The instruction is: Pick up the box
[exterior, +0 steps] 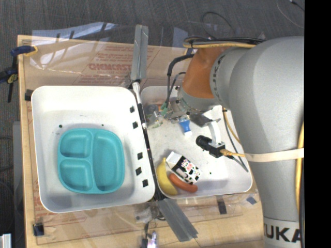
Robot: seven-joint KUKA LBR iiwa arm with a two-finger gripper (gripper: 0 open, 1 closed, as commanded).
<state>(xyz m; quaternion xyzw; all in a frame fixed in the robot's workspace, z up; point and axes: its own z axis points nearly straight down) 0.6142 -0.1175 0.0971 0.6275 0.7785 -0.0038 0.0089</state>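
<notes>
A wooden bench carried two white bins. Nearest, in the right bin, the box lay touching a banana and a sausage. Farther back the gripper hung low; its grip state was unclear. The left bin held a teal tray.

This is a robotics lab or test cell. A large grey industrial arm with an orange band fills the 3 o'clock side, reaching over a wooden bench covered with clear plastic sheet. Two shallow white bins sit side by side on it. Cables trail at 12 o'clock, a blue clamp grips the bench edge at 10 o'clock, and grey carpet lies beyond.
</notes>
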